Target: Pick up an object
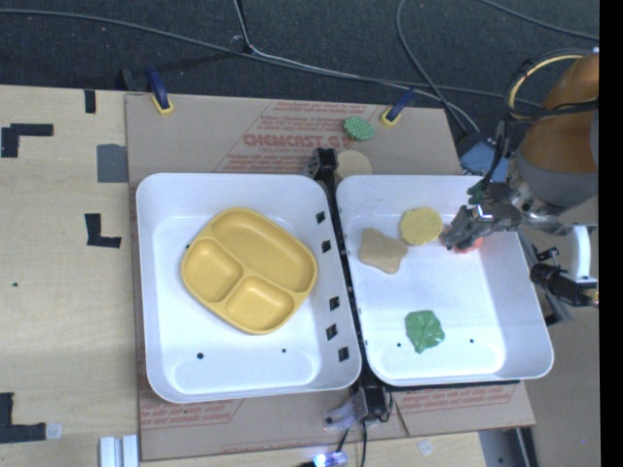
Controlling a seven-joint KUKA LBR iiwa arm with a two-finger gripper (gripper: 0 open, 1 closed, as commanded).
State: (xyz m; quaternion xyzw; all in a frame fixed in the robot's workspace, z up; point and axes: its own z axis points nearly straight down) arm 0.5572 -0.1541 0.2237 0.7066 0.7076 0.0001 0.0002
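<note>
In the right bin (pixel 506 353), near its far right edge: the pincer (pixel 461 235), low over the white floor, with something small and red just under its tips. Cannot tell if spread or pressed together, too dark and small to see. Just left of it, a round yellow piece (pixel 421 226). Next to that, a tan lumpy piece (pixel 382 250). Nearer the front, a green leafy piece (pixel 424 330), well apart from the pincer. In the left bin (pixel 165 358), a yellow tray (pixel 249 269) with three parts.
</note>
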